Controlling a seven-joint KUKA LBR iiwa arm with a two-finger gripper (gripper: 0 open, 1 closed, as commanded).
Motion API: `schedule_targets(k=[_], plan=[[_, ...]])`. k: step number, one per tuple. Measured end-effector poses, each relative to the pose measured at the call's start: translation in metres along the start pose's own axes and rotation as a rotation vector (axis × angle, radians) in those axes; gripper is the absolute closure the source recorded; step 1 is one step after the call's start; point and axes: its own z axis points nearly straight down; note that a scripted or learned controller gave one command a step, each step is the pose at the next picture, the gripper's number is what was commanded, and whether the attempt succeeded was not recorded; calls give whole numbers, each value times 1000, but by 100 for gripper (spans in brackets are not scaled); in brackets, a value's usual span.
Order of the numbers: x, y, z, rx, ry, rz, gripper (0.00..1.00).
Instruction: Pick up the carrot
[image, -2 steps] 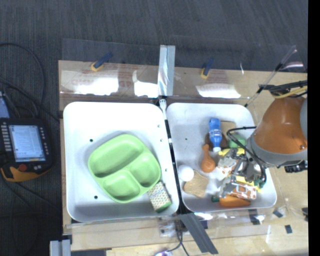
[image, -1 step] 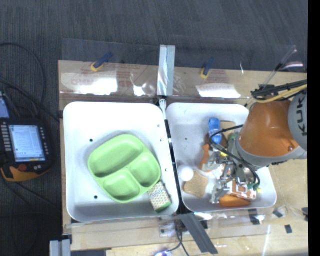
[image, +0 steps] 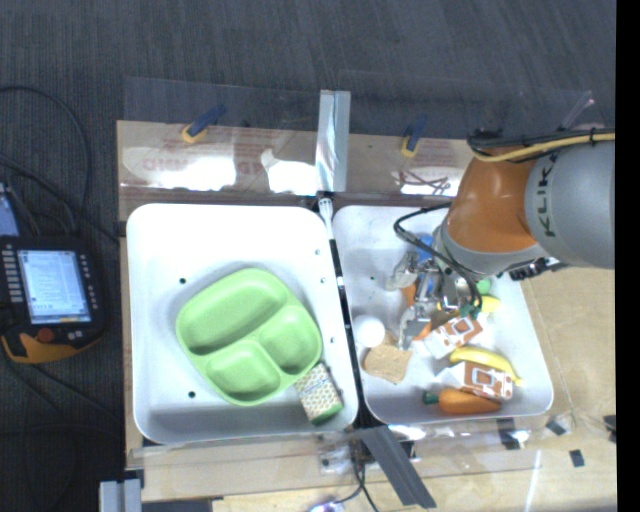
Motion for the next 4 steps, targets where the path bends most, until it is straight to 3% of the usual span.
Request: schedule_targets(k=[1,2,3,4], plan=[[0,0,-10,3,1,-2,100],[28,38,-201,1,-3,-36,100],[30,38,-195,1,9,-35,0],[25,55,-84,-2,21,-139,0]])
